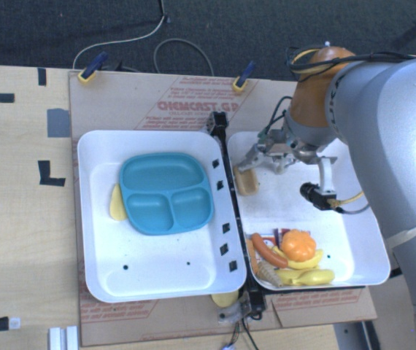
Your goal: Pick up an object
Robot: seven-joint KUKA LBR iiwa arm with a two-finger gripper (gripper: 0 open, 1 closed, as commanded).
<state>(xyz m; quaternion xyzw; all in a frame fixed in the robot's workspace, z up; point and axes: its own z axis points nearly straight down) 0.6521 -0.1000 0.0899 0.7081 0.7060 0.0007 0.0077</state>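
Over right bin, tool (249, 168) touching tan object (247, 182).

The arm (383, 122) is cut off by the right edge. The yellow object (117, 203) in the left bin is partly covered by the blue divided tray (168, 193), so its kind cannot be told. At the right bin's near corner, the pile of toy food (290, 257) is overlapped, and its lower pieces are hidden under the orange fruit (299, 245). The tan item (247, 181) by the gripper (255, 159) is too small to be identified.

Blue tray (167, 193), white bins (98, 217), orange fruit (299, 245).
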